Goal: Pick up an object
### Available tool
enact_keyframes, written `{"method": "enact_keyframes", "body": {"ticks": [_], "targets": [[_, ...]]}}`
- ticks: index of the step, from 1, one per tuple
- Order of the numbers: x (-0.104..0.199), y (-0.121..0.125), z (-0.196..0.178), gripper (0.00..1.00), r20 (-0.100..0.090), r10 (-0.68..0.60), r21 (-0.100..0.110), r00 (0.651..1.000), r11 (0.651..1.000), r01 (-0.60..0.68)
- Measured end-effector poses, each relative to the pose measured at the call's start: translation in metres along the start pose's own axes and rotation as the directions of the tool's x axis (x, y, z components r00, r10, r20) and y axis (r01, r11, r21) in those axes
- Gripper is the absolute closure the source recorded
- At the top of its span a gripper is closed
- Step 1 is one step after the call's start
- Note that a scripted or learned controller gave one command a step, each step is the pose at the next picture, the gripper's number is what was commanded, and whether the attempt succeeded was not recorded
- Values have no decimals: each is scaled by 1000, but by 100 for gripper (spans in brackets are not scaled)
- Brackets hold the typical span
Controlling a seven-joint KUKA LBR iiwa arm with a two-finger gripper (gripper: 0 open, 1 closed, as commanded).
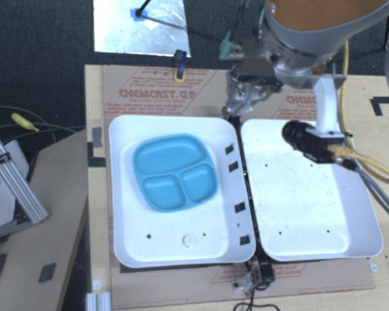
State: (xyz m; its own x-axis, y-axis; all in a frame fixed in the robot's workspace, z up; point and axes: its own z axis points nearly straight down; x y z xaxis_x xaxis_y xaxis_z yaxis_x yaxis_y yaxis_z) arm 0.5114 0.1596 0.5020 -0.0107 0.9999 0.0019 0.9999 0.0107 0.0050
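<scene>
Two shallow white plastic bins are seen side by side on a bench covered with printed brown cardboard (157, 86). In the left bin (126, 238) a light blue plastic tray with three compartments (175, 172) is lying flat, toward the bin's far half. A small pale round disc (190, 240) is seen near that bin's near wall. The right bin (311, 235) has a speckled floor. The grey arm with its orange band (324, 5) is seen entering from the upper right, and its two-finger gripper (236, 109) is poised above the far end of the divide between the bins; its state cannot be made out. A black cylindrical fitting with yellow cables (311, 141) hangs over the right bin.
</scene>
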Motion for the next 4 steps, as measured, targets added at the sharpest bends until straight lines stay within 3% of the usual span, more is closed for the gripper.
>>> {"method": "enact_keyframes", "body": {"ticks": [1, 3, 4], "targets": [[-113, -22, 148, 100, 4, 18, 15, 1000, 1000, -18], [-62, -25, 54, 100, 0, 5, 0, 1000, 1000, -5], [-50, -25, 67, 100, 1, 8, 2, 1000, 1000, -8]]}}
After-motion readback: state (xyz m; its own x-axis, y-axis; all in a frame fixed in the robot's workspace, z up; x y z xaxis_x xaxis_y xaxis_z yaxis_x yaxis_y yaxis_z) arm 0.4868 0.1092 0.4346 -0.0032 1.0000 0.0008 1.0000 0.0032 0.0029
